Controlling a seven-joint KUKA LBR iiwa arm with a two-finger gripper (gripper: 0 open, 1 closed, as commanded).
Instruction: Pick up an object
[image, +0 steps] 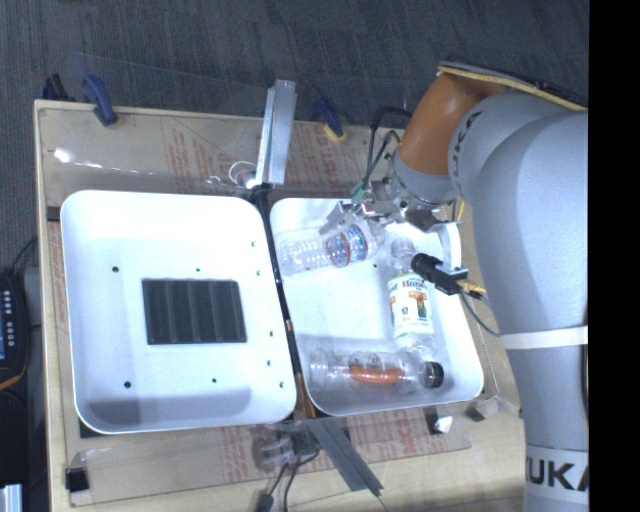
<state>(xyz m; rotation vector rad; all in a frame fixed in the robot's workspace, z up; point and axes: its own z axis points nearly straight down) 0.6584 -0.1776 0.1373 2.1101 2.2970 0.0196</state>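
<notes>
You have three clear plastic bottles in the right bin (462, 352), all lying on their sides. One with a blue-and-red label (322, 249) lies at the far end, directly under the gripper (362, 208). One with a white and green label (410, 305) lies along the bin's right wall. One with an orange label and dark cap (372, 372) lies along the near wall. I cannot tell how the gripper is set. There are two bins; the left bin (90, 300) holds one dark ribbed panel (194, 311).
</notes>
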